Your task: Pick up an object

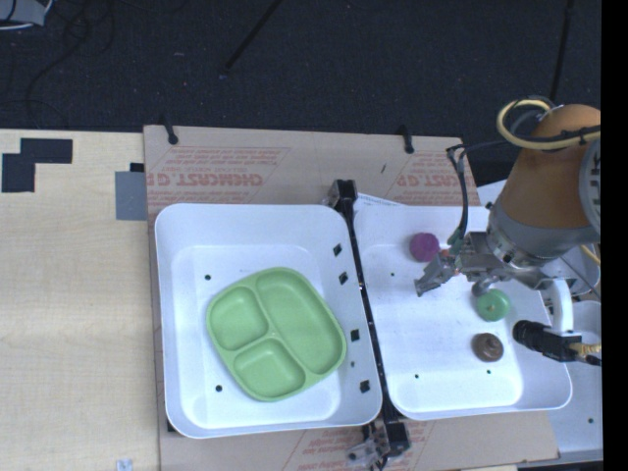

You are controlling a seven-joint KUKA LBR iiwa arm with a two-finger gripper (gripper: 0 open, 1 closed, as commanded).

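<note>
item: bench scene, one arm, two white bins side by side on the desk (69,302). landmark for all places below: the right bin (442,381).

- green divided plate (276,334): lies flat in the left bin (186,263), across the central divider from the right bin, well apart from the arm.
- purple ball (424,245): inside the right bin, near its far edge, just beside the pincer tip.
- green ball (492,305): inside the right bin, toward its arm-side half, directly under the wrist hardware.
- brown round piece (488,346): inside the right bin, nearer its front edge, just below the green ball.
- pincer (432,281): low over the middle of the right bin, between the purple ball and the green ball; nothing seen between its fingers. whether it is released or clenched i cannot tell; the fingers blur into the metalwork.

status, as judged: no object lifted yet; all three small candidates rest on the bin floor.

risks, as judged: the pincer sits between objects rather than over one, so a straight descent would likely close on bare floor. the balls are round and could roll off if a finger nudges one. the green ball lies close under the wrist and might get knocked.
</note>
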